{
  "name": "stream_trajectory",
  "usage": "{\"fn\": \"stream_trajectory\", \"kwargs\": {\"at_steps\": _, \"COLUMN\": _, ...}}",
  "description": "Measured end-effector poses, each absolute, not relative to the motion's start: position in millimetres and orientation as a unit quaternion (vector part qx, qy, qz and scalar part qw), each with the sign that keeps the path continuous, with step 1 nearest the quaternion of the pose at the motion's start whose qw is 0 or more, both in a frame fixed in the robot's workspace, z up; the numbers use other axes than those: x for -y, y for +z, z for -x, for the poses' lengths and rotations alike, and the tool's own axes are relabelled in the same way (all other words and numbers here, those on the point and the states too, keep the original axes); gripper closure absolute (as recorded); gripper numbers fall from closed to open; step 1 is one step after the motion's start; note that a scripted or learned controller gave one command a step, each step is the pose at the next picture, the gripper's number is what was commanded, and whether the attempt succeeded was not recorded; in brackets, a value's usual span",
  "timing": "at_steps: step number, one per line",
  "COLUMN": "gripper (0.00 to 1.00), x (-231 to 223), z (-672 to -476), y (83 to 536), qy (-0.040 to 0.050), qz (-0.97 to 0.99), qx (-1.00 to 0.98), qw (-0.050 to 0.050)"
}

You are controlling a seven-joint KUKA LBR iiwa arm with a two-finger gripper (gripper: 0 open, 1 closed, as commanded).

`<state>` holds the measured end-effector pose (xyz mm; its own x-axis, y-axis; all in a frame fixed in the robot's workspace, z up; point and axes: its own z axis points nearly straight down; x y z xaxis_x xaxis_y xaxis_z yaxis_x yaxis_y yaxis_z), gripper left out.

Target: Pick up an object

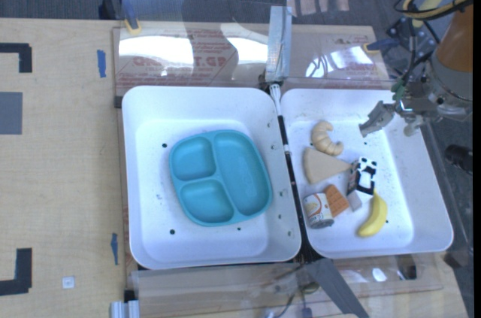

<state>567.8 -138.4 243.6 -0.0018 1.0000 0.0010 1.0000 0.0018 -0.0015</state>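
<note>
Likeliest pick is the croissant (324, 136), closest item to the gripper (392, 117), lying in the right bin (432, 181) toward its 11 o'clock part. Prob. a toy: light, stiff plastic or foam, curved and a bit slick. Best hold looks to be across the thick middle of the curve, not the tapering tips, which could squirt out of a pinch

Gripper hovers over the right bin's 1 o'clock area, at approx 3 o'clock from the croissant, apart from it, nothing between its fingers; they look spread fairly wide, one grey finger (373, 119) angled down toward the bin floor

Just at 6 o'clock of the croissant, nearly touching it, a tan wedge (325, 165), flat, looks like a cheese or bread slice; low profile, so hard to grip from above. At 4 o'clock of the wedge a small black-and-white piece (364, 176), too small to ID. Below, at the bin's 6 o'clock, a small can w/ orange label (322, 209) lying on its side; round, may roll. At 3 o'clock of the can a banana (373, 216), also likely a light toy, smooth skin

Left bin (143, 159) holds one thing: a teal divided plate (219, 175) w/ 3 compartments, nothing in them. Broad and flat, so a poor target; rim would be the only grab pt
</note>
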Motion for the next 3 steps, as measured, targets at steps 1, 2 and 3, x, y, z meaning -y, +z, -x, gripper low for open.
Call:
{"fn": "stream_trajectory", "kwargs": {"at_steps": 1, "gripper": 0.0, "x": 141.0, "z": -560.8, "y": 102.4, "qy": -0.0011, "qz": 0.739, "qx": 0.674, "qw": -0.002}}
{"fn": "stream_trajectory", "kwargs": {"at_steps": 2, "gripper": 1.0, "x": 140.7, "z": -561.6, "y": 112.7, "qy": -0.0023, "qz": 0.739, "qx": 0.673, "qw": -0.003}}
{"fn": "stream_trajectory", "kwargs": {"at_steps": 3, "gripper": 1.0, "x": 68.5, "z": -602.7, "y": 187.6, "qy": -0.0031, "qz": 0.746, "qx": 0.666, "qw": -0.001}}
